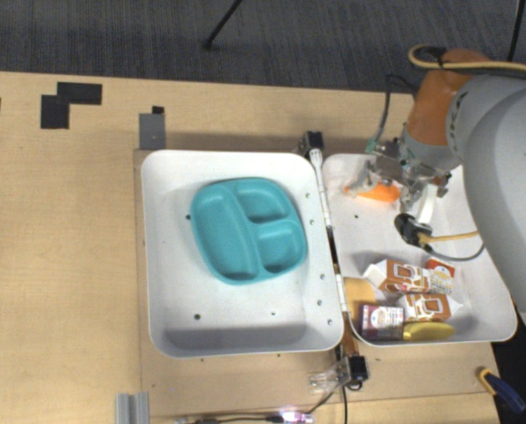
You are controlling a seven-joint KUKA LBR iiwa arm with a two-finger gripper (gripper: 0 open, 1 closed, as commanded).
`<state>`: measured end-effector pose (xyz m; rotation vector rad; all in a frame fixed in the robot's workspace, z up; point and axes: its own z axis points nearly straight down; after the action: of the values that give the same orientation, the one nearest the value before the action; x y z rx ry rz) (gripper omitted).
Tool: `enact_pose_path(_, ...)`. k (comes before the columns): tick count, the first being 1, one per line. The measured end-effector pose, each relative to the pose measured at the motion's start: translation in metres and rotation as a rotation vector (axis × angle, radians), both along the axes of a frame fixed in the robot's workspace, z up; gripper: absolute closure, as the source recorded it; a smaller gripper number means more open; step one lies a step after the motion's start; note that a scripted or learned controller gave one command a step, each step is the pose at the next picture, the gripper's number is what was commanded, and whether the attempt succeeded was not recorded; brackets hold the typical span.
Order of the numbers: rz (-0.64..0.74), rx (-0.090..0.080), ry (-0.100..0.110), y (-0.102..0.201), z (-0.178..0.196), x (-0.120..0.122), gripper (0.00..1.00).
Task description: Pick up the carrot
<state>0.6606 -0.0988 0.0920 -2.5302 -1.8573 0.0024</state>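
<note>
At the far left, the pale wooden worktop is being marked by a few black patches near its back edge. Further right, the left white bin is being occupied by a teal divided plate, which is lying flat near the bin's middle with its compartments facing up. A narrow strip with a black clamp at its far end is running between the two bins.

In the right white bin, the carrot is being seen as a small orange piece lying in the far left part of the bin, close to the back wall. The gripper is being held low over that spot, just beside and partly above the carrot; whether the fingers are spread, closed or pinching the carrot cannot be told, since the wrist hardware is covering them. A black cable is being looped down from the wrist toward the bin's middle.

Toward the near end of the right bin, several snack packets are being piled together, with a dark packet and a yellow item lying against the near wall. At the right, the grey arm with its orange band is reaching in over the bin.
</note>
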Motion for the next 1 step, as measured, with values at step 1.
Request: enact_pose_path(1,-0.388,0.001,0.014,-0.0287,-0.0056,-0.0073,0.00)
